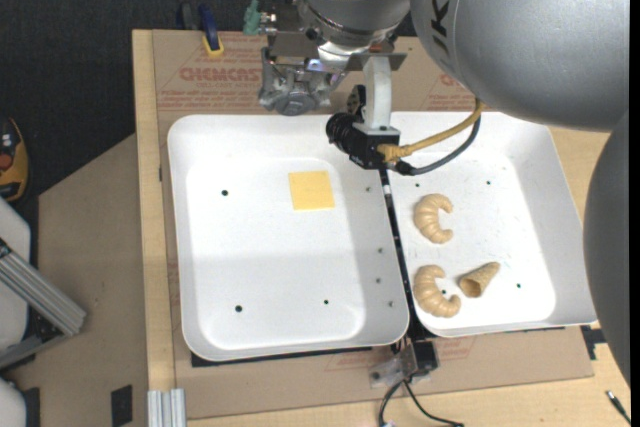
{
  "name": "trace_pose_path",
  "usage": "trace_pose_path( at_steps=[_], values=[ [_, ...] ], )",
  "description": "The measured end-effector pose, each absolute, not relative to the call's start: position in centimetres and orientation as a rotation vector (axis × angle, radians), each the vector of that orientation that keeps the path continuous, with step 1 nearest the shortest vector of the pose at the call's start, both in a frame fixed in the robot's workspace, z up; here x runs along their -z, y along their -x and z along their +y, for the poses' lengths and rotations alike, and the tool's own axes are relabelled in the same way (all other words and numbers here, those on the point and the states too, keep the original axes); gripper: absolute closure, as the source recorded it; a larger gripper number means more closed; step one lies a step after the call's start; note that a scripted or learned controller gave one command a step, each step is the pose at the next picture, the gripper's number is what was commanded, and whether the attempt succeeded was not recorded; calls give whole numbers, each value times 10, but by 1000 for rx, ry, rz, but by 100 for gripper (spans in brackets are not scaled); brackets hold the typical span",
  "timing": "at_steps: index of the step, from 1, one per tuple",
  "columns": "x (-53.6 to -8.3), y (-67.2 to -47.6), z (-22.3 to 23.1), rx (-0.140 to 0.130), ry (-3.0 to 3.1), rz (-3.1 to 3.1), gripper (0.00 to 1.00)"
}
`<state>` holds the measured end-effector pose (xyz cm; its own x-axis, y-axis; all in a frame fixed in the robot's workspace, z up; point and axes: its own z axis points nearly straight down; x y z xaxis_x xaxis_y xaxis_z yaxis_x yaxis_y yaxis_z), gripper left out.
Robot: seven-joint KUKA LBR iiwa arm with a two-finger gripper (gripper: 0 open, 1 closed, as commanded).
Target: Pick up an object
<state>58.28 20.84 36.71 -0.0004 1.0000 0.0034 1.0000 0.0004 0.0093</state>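
While the gripper (297, 93) hangs over the bench behind the left bin (200, 245), its metal fingers too cluttered to read, a flat yellow cheese-like square (311, 190) lies there; two ridged croissants (434, 217) and a cone-shaped pastry (479, 279) lie in the right bin (530, 185).

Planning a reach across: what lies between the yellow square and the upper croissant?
In the camera view, between the yellow square and the upper croissant lie bare white floor and the bins' adjoining rims.
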Motion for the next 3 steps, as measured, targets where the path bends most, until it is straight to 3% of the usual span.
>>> trace_pose_path(
  at_steps=[1,2,3],
  values=[
    [-288,-596,226,11,-2221,2227,100],
    [-239,-538,224,16,-2226,2226,100],
    [-284,-518,225,-5,-2219,2224,100]
  ],
)
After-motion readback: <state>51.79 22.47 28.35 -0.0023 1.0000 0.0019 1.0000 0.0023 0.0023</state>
